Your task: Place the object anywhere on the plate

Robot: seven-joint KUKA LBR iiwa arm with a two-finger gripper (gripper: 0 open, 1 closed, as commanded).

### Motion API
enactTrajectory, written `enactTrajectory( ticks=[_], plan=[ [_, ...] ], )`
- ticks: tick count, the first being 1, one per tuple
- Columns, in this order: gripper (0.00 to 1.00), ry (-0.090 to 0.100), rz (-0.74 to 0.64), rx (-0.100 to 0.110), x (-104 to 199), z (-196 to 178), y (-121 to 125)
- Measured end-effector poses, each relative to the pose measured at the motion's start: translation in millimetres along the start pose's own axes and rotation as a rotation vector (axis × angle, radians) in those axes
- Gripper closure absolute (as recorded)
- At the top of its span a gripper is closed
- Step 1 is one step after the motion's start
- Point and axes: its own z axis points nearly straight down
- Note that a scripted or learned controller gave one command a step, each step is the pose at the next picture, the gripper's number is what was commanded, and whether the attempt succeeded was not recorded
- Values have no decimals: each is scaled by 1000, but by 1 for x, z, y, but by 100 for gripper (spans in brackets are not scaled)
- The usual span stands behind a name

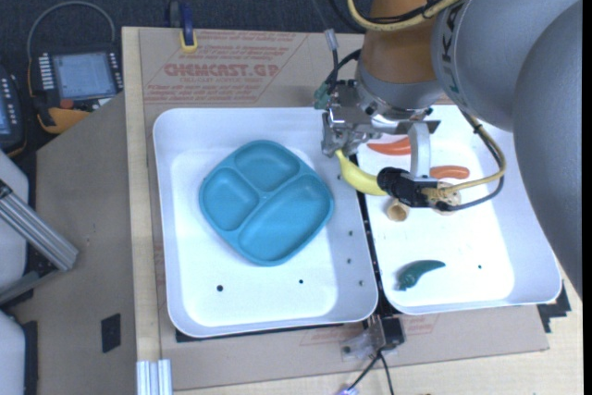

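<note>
The banana (359,177) lies at the inner edge of the right bin (518,287), its yellow curve running from just under the gripper (335,136) down toward a dark cable end. Whether the gripper has it is not something the view settles: the metal fingers sit right above the banana's upper tip, but the wrist covers them, so I cannot tell how they stand or whether the fruit is between them. It looks more like resting than lifted.

The blue plate (266,201), with its three compartments, sits in the left bin (185,291), down and to the left of the gripper, near but across the divide between the bins. Nothing lies on it.

On the gripper's other side, in the right bin, are an orange pepper (389,144) close by, a second orange one (450,171) farther out, a small tan cork-like piece (398,211) below the banana, and a teal pepper (418,272) lower still.

As for progress, my judgement is that the task is at its start: the pick is in hand at best, and the carry over to the plate and the release are both left to do.
</note>
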Motion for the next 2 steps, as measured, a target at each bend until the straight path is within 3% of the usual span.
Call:
enactTrajectory(
  ticks=[1, 2],
  plan=[
    [100, 0, -1, -7, 55, 2, 15],
    [0, -2, 4, -6, 52, 1, 15]
  ],
)
